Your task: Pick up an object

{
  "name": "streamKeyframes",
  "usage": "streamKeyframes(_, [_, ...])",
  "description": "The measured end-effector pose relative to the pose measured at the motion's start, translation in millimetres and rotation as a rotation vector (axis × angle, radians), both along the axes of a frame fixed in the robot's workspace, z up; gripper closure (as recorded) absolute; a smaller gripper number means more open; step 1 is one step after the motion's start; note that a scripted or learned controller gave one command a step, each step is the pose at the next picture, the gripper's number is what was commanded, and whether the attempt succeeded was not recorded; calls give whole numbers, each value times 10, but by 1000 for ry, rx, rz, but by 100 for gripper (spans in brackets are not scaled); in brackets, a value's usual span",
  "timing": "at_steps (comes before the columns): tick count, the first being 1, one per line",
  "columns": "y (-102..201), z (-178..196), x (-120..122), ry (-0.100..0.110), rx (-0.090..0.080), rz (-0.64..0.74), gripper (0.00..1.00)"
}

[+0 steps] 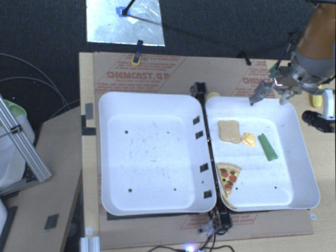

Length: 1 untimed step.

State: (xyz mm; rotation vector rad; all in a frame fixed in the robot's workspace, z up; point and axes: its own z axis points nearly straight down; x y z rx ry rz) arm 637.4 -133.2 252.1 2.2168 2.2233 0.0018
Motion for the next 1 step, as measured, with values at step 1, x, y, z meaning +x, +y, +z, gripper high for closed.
streamKeyframes(1, [-168, -1030, -568, 13, 2, -5, 0])
